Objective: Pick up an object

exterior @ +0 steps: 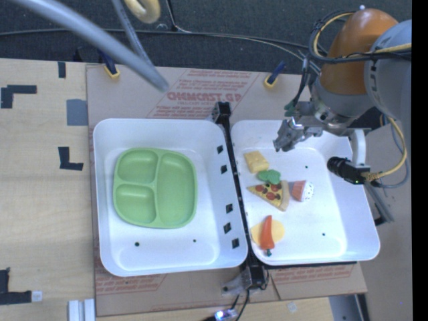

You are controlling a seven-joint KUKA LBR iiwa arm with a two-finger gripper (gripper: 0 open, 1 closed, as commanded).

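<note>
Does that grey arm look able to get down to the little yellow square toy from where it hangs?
Probably yes. The gripper hangs over the right white bin, close beside the yellow square toy, and nothing lies over the toy.

This is a robotics lab, not a home or kitchen. 2 white bins (107, 139) sit clipped side by side on a cardboard sheet (200, 92) over a wooden bench (40, 199) marked with black tape (67, 158). A grey and orange arm (358, 52) trails loose cables (388, 169) above the right bin. The food there is toy stuff: a plastic pizza slice (271, 192) and the like, and a green tray (155, 187) lies in the left bin.
</note>
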